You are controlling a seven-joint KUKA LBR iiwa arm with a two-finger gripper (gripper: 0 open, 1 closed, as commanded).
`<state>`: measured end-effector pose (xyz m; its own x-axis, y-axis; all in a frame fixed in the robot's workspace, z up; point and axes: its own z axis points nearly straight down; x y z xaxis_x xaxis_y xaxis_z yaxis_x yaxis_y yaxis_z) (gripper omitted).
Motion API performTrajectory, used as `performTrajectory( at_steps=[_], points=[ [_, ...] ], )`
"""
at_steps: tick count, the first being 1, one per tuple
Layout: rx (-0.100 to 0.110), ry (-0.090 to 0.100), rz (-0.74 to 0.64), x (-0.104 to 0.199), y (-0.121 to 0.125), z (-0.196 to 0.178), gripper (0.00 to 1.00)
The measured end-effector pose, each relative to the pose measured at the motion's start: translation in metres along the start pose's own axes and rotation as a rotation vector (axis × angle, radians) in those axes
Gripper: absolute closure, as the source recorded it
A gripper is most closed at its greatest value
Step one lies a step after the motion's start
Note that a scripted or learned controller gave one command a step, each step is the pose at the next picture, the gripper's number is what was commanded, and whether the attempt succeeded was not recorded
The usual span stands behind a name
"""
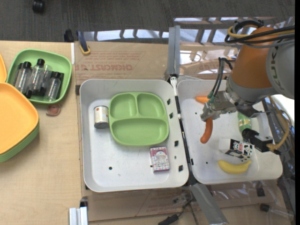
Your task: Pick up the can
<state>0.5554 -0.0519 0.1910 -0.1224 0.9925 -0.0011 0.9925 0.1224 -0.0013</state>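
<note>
Silver can (101, 116): lies on its side in the left bin (126, 175), near that bin's left wall and just beside the left edge of the green plate (139, 118). It is well apart from the end effector.
Green plate: three compartments, set in the middle of the left bin.
Pink box (159, 159): flat on the left bin's floor, just below the plate in the view.
End effector (209, 116): over the right bin (206, 168), at the upper end of the sausage (206, 132). I cannot tell whether it is spread or pressed together. It may be touching the sausage, but the slant hides the contact.
Sausage: reddish-orange, pointing down the view from the end effector.
Carrot (201, 99): orange, near the right bin's upper left.
Banana (234, 166): near the right bin's front edge.
White box (236, 147): printed in black, just above the banana.
Green bottle (243, 123): beside the arm, partly hidden.
Table (42, 186): wooden, left of the bins. It bears a green tray (51, 56) of small bottles (37, 78) and a stack of orange plates (16, 121).
</note>
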Motion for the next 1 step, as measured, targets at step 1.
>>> performTrajectory(
  at_steps=[1],
  points=[
    [0.004, -0.001, 0.464, -0.0202, 0.001, 0.0011, 1.0]
  ],
)
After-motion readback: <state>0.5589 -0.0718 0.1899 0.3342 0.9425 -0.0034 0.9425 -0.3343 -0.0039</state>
